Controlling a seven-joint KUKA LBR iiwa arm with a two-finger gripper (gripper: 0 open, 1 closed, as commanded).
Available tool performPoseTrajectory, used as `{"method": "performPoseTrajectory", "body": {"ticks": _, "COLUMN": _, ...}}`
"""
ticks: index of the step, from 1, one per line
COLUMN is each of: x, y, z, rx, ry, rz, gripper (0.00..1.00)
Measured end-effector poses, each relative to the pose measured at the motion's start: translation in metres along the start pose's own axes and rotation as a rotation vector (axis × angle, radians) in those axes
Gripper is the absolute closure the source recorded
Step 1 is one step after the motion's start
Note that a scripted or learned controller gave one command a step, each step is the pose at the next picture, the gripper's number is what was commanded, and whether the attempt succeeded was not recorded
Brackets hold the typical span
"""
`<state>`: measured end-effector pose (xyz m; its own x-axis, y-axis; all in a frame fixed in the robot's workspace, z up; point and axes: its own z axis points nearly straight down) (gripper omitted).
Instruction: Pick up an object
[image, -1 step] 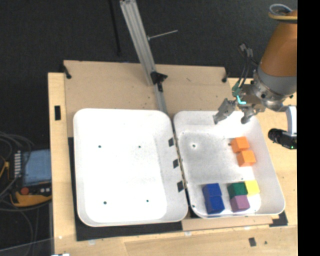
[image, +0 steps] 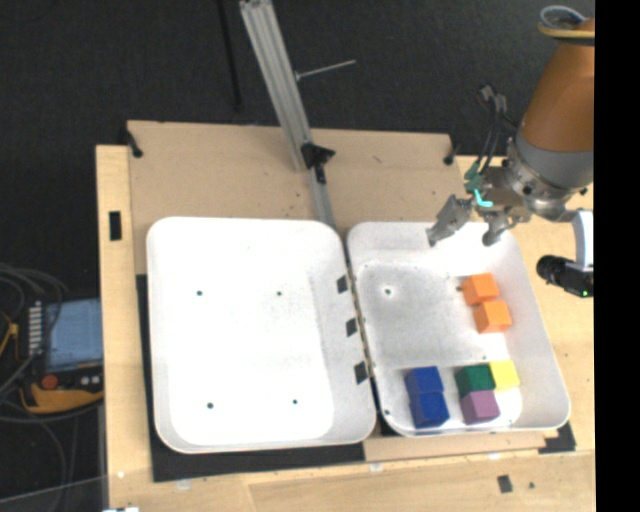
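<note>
Camera view puts the gripper (image: 468, 226) over the far edge of the right bin (image: 400, 250), its two fingers spread apart with nothing between them. It hangs well apart from every block, so nothing is picked yet.

From where I stand, the risk is the crowding. The two orange blocks (image: 486, 302) touch each other near the bin's right wall, and a finger coming down there could land on top of one, or nudge the pair against the wall rather than straddle one. The near cluster looks worse: the blue blocks (image: 426, 396) sit stacked or pressed together, and just beside them the green block (image: 474, 380), yellow block (image: 505, 375) and purple block (image: 481, 405) are packed tight, leaving little room for a finger to slip in. A closing grip may pinch two at once or skid off a corner.

All the blocks lie in the right bin. The left bin (image: 250, 330) holds no blocks that I can see.
</note>
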<state>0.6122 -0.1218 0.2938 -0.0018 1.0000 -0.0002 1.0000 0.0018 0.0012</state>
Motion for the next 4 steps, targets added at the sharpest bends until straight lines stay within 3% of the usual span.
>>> {"method": "performPoseTrajectory", "body": {"ticks": 1, "x": 0.001, "y": -0.002, "z": 0.063, "rx": 0.007, "ry": -0.001, "rz": 0.004, "gripper": 0.0}}
{"method": "performPoseTrajectory", "body": {"ticks": 3, "x": 0.003, "y": -0.007, "z": 0.152, "rx": 0.005, "ry": -0.001, "rz": 0.009, "gripper": 0.0}}
{"method": "performPoseTrajectory", "body": {"ticks": 4, "x": 0.002, "y": -0.005, "z": 0.138, "rx": -0.004, "ry": -0.001, "rz": 0.017, "gripper": 1.0}}
